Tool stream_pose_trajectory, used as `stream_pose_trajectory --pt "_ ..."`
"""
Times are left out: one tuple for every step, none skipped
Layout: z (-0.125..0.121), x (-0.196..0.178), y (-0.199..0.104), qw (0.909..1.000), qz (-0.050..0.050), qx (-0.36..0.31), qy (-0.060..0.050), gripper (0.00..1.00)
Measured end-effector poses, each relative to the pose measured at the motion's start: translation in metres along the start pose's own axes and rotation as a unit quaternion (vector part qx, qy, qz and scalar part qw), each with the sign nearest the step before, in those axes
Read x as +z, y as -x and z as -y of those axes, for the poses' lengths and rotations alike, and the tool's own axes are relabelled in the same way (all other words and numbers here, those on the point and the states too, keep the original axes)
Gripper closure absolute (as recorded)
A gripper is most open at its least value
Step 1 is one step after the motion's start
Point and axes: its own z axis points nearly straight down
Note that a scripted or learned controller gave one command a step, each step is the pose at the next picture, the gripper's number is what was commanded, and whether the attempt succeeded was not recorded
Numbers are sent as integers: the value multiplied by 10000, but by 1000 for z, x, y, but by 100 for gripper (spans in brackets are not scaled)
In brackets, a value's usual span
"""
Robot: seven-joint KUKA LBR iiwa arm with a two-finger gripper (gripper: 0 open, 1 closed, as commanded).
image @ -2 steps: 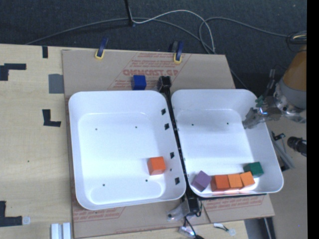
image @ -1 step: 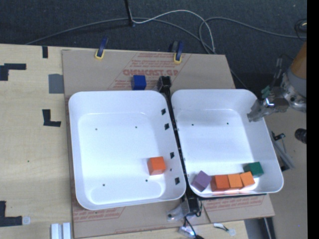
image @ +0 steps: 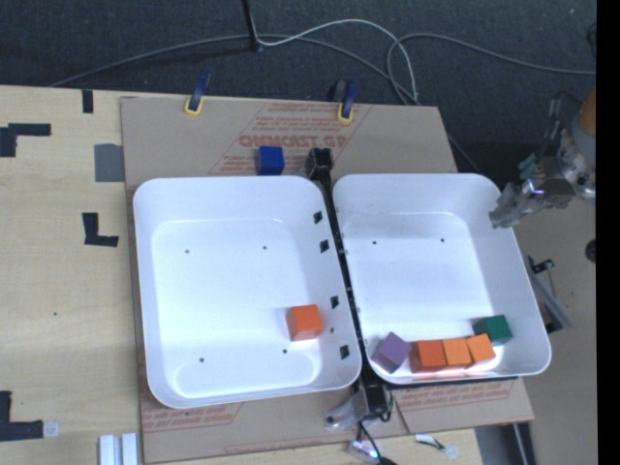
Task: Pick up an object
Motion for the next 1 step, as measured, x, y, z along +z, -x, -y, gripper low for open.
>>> stream_pose_trajectory --pt "-13 17 -48 10000 -9 -19 -17 100"
